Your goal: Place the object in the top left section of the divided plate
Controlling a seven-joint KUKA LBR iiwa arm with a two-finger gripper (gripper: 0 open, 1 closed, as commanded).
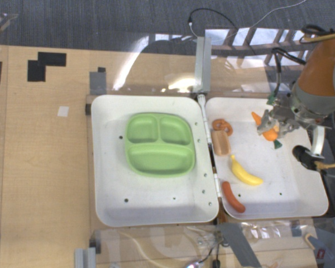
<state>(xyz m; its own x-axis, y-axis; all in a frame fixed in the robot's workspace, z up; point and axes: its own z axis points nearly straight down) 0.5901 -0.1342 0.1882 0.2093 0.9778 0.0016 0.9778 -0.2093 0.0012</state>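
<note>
Now hand (272,126) down on orange carrot (266,128), right bin (301,202); finger spread unclear.

No text, label, brand, number or sign can be read anywhere here.

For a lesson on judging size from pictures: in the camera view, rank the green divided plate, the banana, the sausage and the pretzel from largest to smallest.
1. green divided plate
2. banana
3. sausage, only slightly smaller than the banana, so that pair is unsure
4. pretzel

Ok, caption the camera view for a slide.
End effector over an orange carrot in the right bin; green divided plate waits in the left bin.
</note>
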